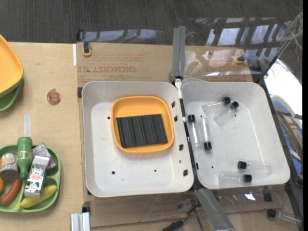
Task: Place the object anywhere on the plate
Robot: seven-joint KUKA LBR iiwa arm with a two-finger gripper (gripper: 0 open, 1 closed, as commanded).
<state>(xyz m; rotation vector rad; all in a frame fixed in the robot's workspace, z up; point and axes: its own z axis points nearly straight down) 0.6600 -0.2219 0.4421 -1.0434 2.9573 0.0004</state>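
At the far left edge of the bench [43, 129] we see an orange dish [8, 71] stacked on a green one [6, 100]. A small pinkish round piece [54, 96] lies just to their right. Below these sits a green divided tray [50, 194] of toy food:

- a green bottle [24, 154]
- a can [7, 162]
- a small printed carton [34, 179]
- a red sausage [10, 190]
- a banana [34, 200]

The left bin [96, 177] holds the orange-yellow plate [143, 105], which sits in the bin's upper middle. A dark grey ribbed slab [143, 130] lies flat on the plate and covers most of its floor (we cannot tell what the slab is made of). Both bins rest on a sheet of printed cardboard [125, 64].

The right bin [274, 129] holds six clear tubes with black caps, all well apart from the plate:

- One tube [193, 131] lies along the left wall, cap toward the far side.
- A second tube [205, 134] lies just beside it, cap toward the near side.
- A pair of tubes [219, 109] lies at the upper middle, caps close together and bodies pointing left.
- One tube [257, 167] lies near the front right corner, cap at its left end.
- The last tube [231, 179] lies just below that one, against the front wall, cap at its right end.

We cannot tell how far the end effector is open, nor whether it has hold of anything.
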